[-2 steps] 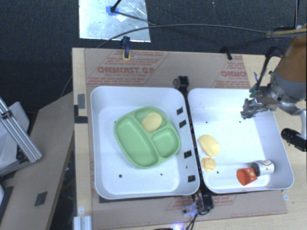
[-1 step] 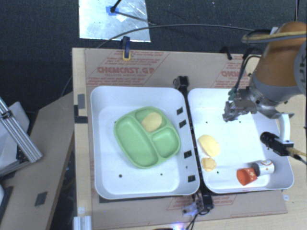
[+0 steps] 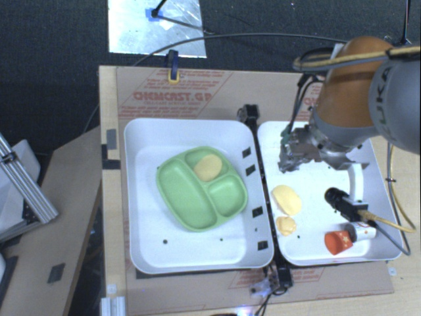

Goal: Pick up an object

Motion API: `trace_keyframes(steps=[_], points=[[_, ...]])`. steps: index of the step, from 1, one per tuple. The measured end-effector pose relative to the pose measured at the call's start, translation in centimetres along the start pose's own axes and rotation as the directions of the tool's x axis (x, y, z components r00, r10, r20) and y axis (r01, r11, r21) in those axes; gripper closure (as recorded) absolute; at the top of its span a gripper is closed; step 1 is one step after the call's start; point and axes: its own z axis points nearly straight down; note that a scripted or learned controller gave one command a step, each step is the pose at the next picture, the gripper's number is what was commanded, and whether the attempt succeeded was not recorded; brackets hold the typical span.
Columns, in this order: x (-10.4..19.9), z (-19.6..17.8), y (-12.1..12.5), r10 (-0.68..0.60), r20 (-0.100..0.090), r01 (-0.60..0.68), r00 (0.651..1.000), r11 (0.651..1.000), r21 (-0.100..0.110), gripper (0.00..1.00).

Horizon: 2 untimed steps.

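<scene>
Gripper (image 3: 288, 158) hangs low in the right bin (image 3: 316, 212), just beyond a pale yellow piece (image 3: 287, 199), perhaps its target; grip state unclear.

Arm (image 3: 368, 91) runs out of frame at the rt & top edges. Its bulk covers the far rt part of the right bin (image 3: 314, 232), incl. most of the back wall. Gripper (image 3: 287, 165) is a dark blur against the bin floor, no detail readable. Small yellow piece (image 3: 286, 226) and red thing (image 3: 337, 241) are too small to ID. Silver sheet (image 3: 154, 18) is clipped by the top edge, metal rail (image 3: 23, 183) by the left — bench (image 3: 72, 242) is cut off at the bottom.
</scene>
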Motion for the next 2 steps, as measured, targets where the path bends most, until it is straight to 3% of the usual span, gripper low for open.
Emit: trace_keyframes(steps=[2], points=[[11.5,-0.9,-1.6,-0.001,-0.001,0.001,1.0,1.0,-0.001,1.0]])
